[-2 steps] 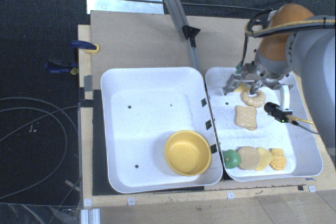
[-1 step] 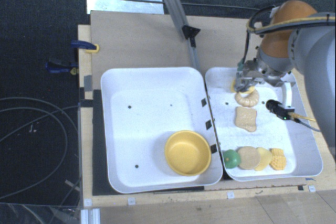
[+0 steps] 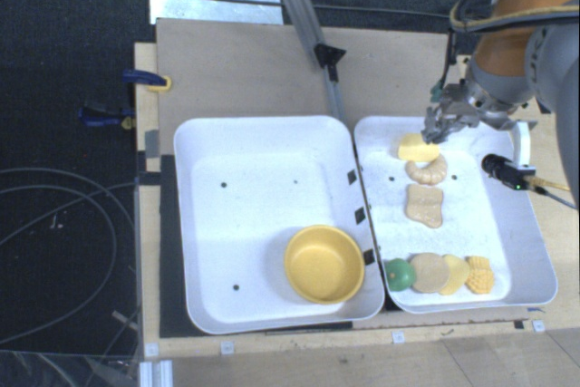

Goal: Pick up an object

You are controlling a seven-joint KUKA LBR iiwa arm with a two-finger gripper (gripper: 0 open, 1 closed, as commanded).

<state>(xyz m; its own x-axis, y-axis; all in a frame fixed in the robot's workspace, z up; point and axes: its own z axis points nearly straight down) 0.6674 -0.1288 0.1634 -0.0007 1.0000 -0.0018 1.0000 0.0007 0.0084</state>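
Observation:
My gripper hangs over the far end of the right bin, its tips just above a pale yellow block. Nothing shows between the tips. Just nearer than the block lies a tan croissant-shaped piece, then a beige slice of bread. Along the bin's near edge sit a green ball, a beige round piece, a yellow wedge and an orange waffle-patterned piece.
The left bin holds a yellow bowl at its near right corner. A grey pole slants over the bench behind the bins. Blue and yellow clamps grip the bench's left edge.

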